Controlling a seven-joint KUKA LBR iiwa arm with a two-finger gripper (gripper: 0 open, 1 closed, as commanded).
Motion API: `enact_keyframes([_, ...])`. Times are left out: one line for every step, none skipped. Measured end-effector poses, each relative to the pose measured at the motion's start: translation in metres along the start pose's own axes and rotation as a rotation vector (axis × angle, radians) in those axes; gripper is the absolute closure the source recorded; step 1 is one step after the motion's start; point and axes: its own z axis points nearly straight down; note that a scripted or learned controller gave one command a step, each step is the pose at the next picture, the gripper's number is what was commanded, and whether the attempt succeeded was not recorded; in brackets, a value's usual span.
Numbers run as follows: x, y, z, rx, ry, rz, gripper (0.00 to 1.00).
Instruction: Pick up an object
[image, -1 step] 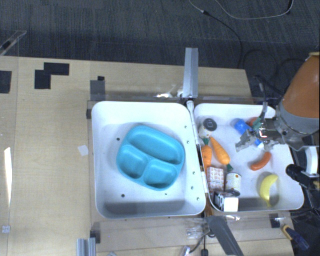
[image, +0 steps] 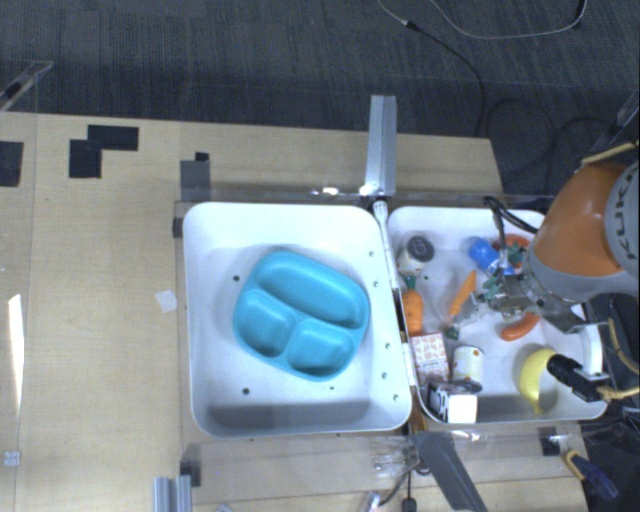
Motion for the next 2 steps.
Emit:
enact_keyframes([0.001,0.001,-0.008,0.000,0.001,-0.002,1.00])
enact_keyframes([0.063,0.042,-0.125,0.001,0.000,0.103,1.00])
